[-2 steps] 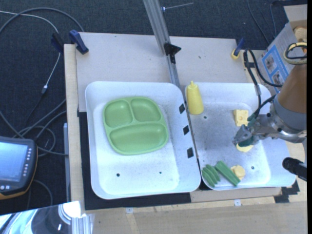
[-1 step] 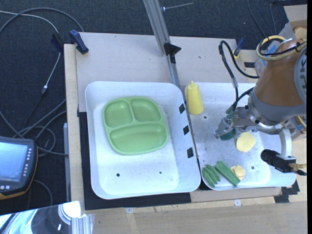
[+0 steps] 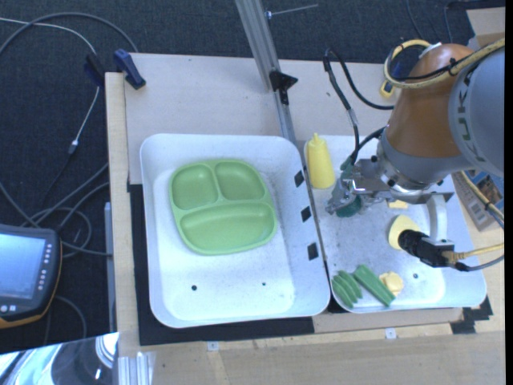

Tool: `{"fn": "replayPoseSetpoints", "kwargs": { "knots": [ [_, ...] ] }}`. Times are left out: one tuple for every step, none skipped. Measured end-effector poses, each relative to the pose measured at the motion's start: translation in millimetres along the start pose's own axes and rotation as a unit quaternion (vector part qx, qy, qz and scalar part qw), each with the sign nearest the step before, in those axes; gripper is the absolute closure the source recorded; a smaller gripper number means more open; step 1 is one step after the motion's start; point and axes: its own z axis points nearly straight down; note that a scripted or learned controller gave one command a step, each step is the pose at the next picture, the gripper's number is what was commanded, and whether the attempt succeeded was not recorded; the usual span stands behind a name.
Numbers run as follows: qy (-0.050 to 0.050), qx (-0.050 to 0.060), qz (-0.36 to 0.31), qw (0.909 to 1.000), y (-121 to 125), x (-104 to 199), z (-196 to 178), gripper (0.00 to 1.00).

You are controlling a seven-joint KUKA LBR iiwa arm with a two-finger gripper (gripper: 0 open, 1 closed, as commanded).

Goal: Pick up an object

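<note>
The hand (image 3: 346,201) sits low in the right bin (image 3: 449,291), at the upper left of that bin's floor, just right of the wall shared with the left bin (image 3: 160,295). Its metal parts and a dark teal piece at its tip are bunched together against the speckled floor; whether it is open or closed cannot be told from this angle, and nothing can be made out between its tips.

The arm (image 3: 437,111) comes in from the upper right of the frame. Its bulky grey and orange wrist hangs over the upper part of the right bin, leaning down and to the left toward the hand. A black cable loops from the wrist up over the table (image 3: 200,87).

A yellow bottle (image 3: 320,163) lies at the top left corner of the right bin, just above and left of the hand, close to it but apart. A yellow ball (image 3: 400,231) rests right of the hand, beside a black fitting with a yellow cable. Along the bin's lower edge lie green pods (image 3: 361,285) and, just right of them, a small yellow piece (image 3: 392,281).

The left bin holds a green plate (image 3: 223,205) with three compartments, lying flat in its upper half.
</note>
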Motion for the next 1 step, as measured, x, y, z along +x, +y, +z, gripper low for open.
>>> {"fn": "replayPoseSetpoints", "kwargs": {
  "knots": [
    [0.0,0.0,0.0,1.0,31.9,47.8,6.6,1.0]
  ]
}}
